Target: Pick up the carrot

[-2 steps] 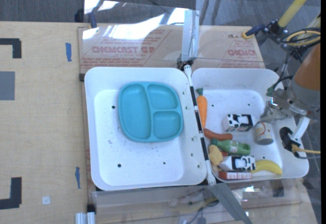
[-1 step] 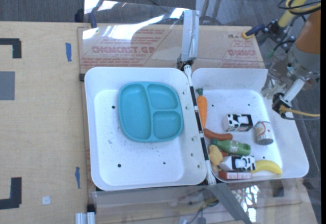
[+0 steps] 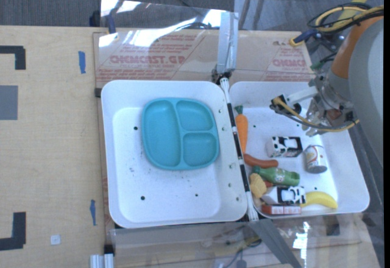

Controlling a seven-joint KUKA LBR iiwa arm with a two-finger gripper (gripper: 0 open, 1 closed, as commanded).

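Grey arm (image 3: 365, 72) reaches in over the right bin (image 3: 353, 163), its pincer (image 3: 317, 122) state unclear, well apart from the carrot (image 3: 242, 131).

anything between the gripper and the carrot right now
In the camera view, only bare white floor of the right bin separates the two-finger gripper from the orange carrot by the bin's left wall. The black-and-white toy cow sits just below that line.
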